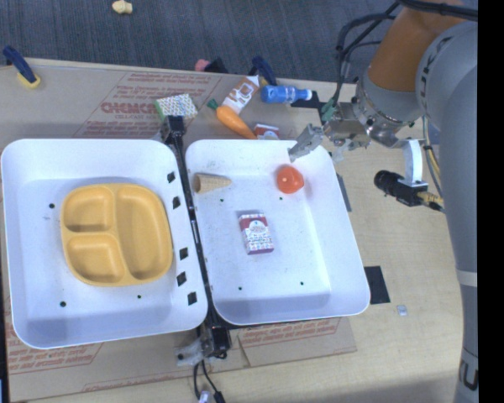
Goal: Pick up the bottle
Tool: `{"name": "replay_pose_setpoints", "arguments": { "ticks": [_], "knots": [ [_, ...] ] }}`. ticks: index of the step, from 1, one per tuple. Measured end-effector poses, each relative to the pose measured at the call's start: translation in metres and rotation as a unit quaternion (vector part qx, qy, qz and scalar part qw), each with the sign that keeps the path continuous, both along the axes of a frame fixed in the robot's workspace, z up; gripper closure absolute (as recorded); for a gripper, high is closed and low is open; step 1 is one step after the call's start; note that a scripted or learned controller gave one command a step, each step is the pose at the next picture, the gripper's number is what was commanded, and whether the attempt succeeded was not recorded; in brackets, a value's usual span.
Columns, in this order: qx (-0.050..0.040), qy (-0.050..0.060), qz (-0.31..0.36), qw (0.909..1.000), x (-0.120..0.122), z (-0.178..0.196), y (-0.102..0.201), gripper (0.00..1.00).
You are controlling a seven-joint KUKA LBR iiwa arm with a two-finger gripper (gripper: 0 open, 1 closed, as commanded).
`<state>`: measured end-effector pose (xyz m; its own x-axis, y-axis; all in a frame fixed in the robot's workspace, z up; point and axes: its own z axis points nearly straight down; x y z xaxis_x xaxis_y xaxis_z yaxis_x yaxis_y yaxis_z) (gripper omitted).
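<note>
**Gripper at the far right rim, bottle lying outside the bins**

We found the gripper [305, 147] hovering over the far right corner of the right bin [336, 292], its metal fingers [299, 149] angled down and to the left. We could not tell whether the jaws were parted or closed; nothing showed between them, so we judged it to be carrying nothing.

The bottle [284, 95], blue with a pale end, lay on its side on the cardboard [109, 99] beyond the far edge of the right bin, outside both bins and near the gripper, a little farther from us. To its left lay a white sachet with an orange end [240, 94] and a toy carrot [233, 121], both also on the cardboard.

Inside the right bin we saw a red ball [290, 179] just near of the fingers, a small red-and-white carton [256, 232] toward the middle, and a tan wedge [210, 183] by the left wall. The left bin [25, 309] held a yellow divided plate [116, 233].

We judged the approach step to be in hand, with no grasp made. The next move, as we read it, called for shifting the gripper farther away, past the bin rim, lining the fingers across the bottle's narrow body, and descending without catching the rim.
</note>
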<state>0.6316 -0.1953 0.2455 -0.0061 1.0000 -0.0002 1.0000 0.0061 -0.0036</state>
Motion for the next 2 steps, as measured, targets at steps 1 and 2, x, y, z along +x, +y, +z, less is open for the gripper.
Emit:
{"name": "replay_pose_setpoints", "arguments": {
  "ticks": [1,2],
  "knots": [
    [0.0006,0.002,-0.113,0.9936,-0.007,-0.122,0.043,0.00],
    [0.0010,0.002,-0.111,0.9938,-0.006,-0.110,0.043,1.00]
  ]
}}
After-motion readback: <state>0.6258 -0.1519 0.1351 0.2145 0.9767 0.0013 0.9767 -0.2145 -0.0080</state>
